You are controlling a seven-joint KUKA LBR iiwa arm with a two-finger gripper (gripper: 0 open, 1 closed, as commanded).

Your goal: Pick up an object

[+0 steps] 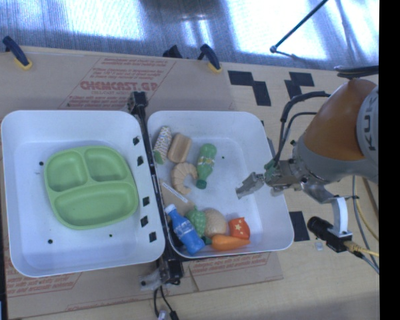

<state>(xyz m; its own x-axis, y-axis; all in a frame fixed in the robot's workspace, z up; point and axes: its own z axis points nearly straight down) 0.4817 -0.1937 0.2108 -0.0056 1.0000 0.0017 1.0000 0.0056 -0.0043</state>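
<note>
Grey gripper [250, 185] hangs over the right bin [270, 152]; we cannot tell its finger state. We should centre over the green bottle [205, 165] before descending.

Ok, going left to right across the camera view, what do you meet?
Green divided plate → blue bottle → green bottle → red strawberry → gripper → orange band on the arm.

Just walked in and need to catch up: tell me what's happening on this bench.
A grey and orange robot arm reaches in from the right, its gripper over a bare patch of the right bin, with nothing visibly held. That bin holds toy food: a green bottle, a croissant, a blue bottle, a carrot and more. The left bin holds a green divided plate.
</note>
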